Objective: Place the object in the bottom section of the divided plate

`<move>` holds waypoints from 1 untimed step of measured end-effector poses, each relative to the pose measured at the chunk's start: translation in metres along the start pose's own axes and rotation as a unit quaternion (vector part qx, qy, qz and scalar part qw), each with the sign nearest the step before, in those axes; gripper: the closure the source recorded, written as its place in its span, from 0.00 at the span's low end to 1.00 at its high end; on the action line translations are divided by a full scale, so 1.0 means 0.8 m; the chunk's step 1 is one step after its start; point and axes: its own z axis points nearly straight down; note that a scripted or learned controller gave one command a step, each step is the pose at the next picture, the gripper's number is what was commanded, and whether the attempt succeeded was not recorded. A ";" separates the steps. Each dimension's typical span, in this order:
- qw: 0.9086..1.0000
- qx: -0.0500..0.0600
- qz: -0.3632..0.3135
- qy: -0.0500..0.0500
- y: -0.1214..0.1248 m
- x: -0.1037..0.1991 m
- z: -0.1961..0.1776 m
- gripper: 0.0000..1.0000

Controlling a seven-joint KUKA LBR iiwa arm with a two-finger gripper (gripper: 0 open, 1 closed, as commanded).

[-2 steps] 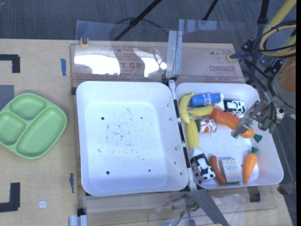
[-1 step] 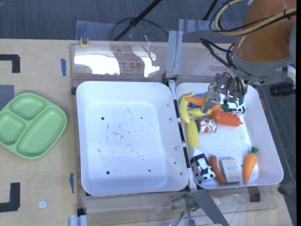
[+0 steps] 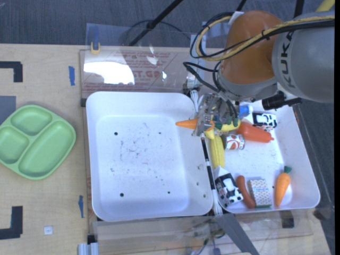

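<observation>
Over bin divider: end effector [image 3: 204, 122] grasping orange carrot [image 3: 187, 124]; divided plate [image 3: 35, 141] far left.

A green divided plate [image 3: 35, 141] — three sections, the largest at its lower right — is seen flat on the wooden bench at the frame's left edge.

"KUKA" lettering on arm [image 3: 305, 57]
</observation>
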 end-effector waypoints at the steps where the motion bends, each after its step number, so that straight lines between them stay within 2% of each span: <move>1: 1.000 0.000 0.009 0.000 0.072 0.041 0.057 1.00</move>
